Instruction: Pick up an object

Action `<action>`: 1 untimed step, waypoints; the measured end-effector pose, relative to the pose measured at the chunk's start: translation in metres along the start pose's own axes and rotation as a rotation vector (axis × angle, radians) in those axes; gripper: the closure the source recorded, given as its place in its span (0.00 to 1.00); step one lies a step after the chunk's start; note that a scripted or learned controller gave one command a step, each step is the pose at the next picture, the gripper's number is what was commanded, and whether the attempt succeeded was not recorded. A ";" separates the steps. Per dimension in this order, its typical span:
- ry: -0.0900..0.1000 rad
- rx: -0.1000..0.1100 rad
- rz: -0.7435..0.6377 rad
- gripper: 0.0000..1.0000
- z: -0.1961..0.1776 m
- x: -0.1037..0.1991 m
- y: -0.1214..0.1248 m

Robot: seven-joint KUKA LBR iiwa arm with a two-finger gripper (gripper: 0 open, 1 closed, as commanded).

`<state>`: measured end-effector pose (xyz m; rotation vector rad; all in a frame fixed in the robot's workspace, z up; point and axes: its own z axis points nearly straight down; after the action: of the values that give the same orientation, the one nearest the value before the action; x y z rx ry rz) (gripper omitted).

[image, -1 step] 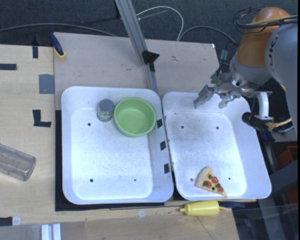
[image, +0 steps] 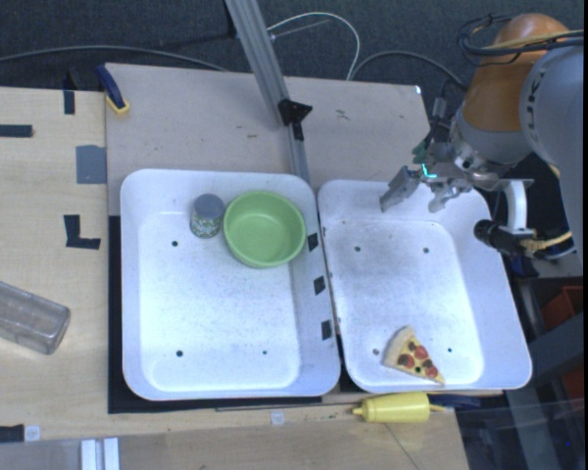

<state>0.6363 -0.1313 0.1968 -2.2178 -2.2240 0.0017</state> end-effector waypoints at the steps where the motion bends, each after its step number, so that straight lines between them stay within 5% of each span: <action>1: 0.000 0.006 0.000 0.00 0.065 0.004 -0.001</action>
<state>0.6353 -0.1272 0.1322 -2.2146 -2.2212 0.0081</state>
